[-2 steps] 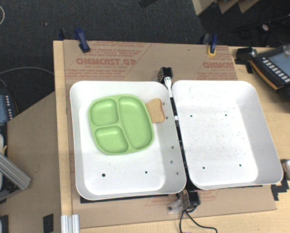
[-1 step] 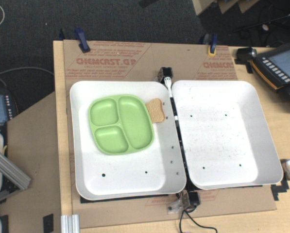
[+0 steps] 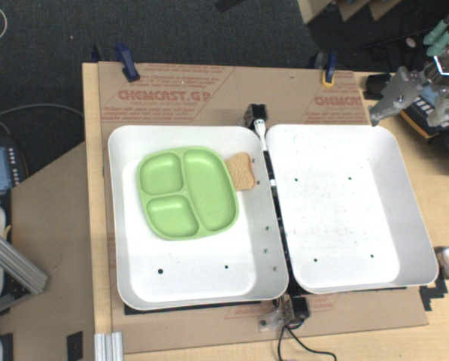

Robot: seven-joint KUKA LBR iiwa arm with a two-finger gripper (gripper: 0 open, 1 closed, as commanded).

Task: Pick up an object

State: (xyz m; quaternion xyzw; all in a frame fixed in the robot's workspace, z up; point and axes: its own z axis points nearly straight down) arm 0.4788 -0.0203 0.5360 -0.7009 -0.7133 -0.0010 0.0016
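A green plate [image 3: 187, 193] with three compartments lies in the upper part of the left bin [image 3: 194, 277]. A tan slice of bread [image 3: 241, 171] rests against the plate's right rim, close to the divider between the bins. My gripper [image 3: 386, 100] hangs at the far right, just beyond the upper right corner of the right bin [image 3: 344, 209]. It is well away from both the plate and the bread. Nothing shows in its grasp.
Both bins sit on a brown cardboard sheet [image 3: 171, 89] held by blue and yellow clamps [image 3: 126, 62] at the back edge. A black bracket [image 3: 256, 114] sits at the top of the divider. Cables and dark floor surround the bench.
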